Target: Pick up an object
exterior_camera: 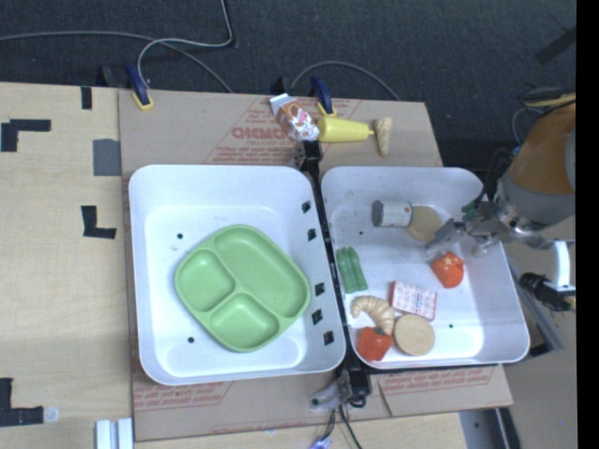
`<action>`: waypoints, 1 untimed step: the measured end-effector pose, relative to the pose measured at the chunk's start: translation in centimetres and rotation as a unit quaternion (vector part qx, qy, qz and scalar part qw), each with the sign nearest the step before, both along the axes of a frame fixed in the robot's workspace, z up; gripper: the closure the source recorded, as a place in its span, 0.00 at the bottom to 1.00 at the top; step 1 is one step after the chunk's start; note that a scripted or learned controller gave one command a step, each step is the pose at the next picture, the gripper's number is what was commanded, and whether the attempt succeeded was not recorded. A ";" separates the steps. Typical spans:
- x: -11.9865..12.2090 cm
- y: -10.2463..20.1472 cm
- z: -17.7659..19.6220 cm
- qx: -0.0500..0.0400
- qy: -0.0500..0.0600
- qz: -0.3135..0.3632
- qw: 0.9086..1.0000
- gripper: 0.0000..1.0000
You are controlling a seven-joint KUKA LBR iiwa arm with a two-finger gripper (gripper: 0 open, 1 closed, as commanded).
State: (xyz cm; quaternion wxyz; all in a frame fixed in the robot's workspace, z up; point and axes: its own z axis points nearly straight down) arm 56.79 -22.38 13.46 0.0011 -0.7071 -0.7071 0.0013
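Camera view showed the hand [449,241] low in the right bin [487,340], near its right wall, just above a small red tomato-like toy [449,269]. Whether its grip was apart or together could not be told. The toy was judged light, smooth and round, best taken across its middle.

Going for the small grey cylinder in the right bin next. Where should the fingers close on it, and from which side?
The grey cylinder lies on its side, long axis left to right, clear bin floor above and below it. Probably best to come straight down and close across its round middle. A tan disc sits close at its right end, so avoid gripping end to end.
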 end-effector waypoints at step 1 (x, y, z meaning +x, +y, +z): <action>-3.7 1.2 -4.6 0.000 -0.003 0.000 1.000 0.00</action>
